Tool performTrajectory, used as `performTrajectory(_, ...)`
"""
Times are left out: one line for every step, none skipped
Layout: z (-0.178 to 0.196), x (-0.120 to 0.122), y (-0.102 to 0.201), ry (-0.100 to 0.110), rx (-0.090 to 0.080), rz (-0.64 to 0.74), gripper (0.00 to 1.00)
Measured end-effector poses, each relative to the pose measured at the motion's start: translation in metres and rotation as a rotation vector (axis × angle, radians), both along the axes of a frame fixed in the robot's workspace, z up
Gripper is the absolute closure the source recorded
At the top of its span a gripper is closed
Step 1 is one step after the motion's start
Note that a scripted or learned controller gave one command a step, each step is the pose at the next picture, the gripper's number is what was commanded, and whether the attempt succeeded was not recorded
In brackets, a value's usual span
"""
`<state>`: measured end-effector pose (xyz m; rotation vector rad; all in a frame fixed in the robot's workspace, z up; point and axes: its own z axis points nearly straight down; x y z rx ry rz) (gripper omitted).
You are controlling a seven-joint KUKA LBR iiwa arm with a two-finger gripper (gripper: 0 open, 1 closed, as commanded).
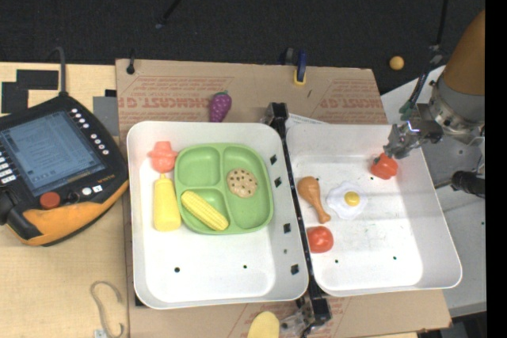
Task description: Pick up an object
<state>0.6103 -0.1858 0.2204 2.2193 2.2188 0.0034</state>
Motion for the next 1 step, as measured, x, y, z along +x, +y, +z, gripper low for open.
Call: performTrajectory(0.0074, 0.0001, -0.0006, 0.004, 0.001, 0.002, 1.0)
